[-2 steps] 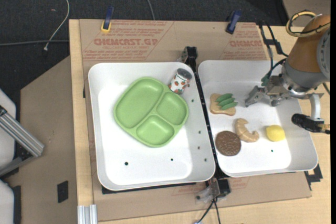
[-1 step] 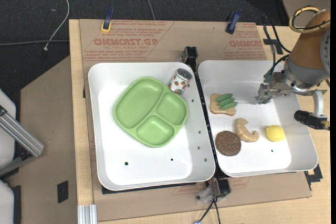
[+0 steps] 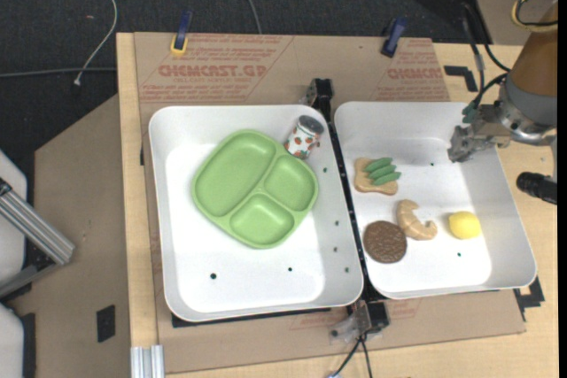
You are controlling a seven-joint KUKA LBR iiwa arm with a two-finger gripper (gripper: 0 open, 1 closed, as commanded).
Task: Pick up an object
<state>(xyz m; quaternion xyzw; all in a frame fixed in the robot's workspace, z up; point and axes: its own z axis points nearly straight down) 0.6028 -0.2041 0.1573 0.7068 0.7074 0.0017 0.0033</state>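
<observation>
End effector (image 3: 462, 146) at upper right of right bin (image 3: 496, 274), low over bare white floor, reaching in from right under grey wrist and orange band; finger state impossible to tell, nothing seen between them. Below and left: flat tan cookie with green pods (image 3: 377, 174), round brown patty (image 3: 385, 241), curled beige pastry (image 3: 415, 221), glossy yellow lemon (image 3: 464, 226). Left bin (image 3: 177, 279): smooth green three-compartment plate (image 3: 255, 188), small printed cup (image 3: 304, 135) tipped beside it.

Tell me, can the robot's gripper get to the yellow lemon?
Probably yes. The gripper hangs over the right bin's far corner, and the lemon lies in that same bin with bare white floor between them and nothing lying on top.
</observation>
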